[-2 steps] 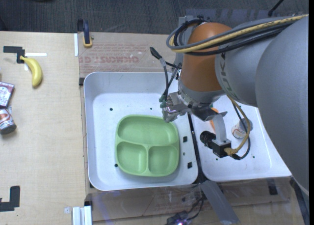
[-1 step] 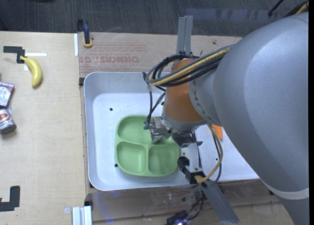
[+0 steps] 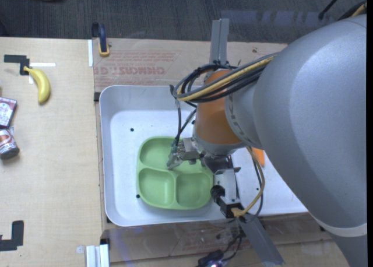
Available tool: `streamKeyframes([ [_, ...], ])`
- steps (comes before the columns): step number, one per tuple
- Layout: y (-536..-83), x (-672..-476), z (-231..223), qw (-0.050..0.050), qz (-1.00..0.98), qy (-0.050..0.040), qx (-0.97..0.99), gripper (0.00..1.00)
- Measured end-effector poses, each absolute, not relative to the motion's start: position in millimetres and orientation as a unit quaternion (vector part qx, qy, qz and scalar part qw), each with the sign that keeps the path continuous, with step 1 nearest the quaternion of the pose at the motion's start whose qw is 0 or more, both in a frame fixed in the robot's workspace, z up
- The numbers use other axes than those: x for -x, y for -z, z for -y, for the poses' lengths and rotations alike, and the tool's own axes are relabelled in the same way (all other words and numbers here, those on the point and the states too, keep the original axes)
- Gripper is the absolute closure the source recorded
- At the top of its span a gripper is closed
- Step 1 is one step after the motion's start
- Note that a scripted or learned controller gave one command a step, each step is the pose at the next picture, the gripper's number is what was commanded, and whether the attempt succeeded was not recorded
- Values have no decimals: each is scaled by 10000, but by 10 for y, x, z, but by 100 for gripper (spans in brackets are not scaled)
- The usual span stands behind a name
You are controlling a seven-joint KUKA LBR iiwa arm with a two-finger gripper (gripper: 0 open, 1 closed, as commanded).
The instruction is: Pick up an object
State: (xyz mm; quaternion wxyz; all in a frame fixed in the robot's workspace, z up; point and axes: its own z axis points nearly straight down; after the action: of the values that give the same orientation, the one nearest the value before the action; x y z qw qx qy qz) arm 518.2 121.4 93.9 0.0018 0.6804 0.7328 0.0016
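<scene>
A light green divided plate (image 3: 169, 181) lies flat, right way up, on the floor of the white bin (image 3: 116, 143), toward the bin's near half. It is a rounded, soft-cornered plastic dish with low raised ridges that split it into three compartments: one wider section across the far side and two smaller ones side by side along the near side. The two near compartments and the left part of the far one show in full; the plate's far right corner is hidden under the arm's wrist. Its near edge sits close to the bin's near wall, and its left edge stands apart from the left wall.

A small orange object (image 3: 259, 156) shows just to the right, too hidden to name.
</scene>
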Motion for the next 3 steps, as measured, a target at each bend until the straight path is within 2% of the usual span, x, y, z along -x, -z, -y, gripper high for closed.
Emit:
streamKeyframes([
  [1, -1921, -5771, -656, 2, -7297, 9, -6837, 0],
  [2, -1293, -5344, -1310, 0, -7621, 8, -6474, 0],
  [3, -982, -5009, -1056, 60, -7511, -106, -6601, 0],
])
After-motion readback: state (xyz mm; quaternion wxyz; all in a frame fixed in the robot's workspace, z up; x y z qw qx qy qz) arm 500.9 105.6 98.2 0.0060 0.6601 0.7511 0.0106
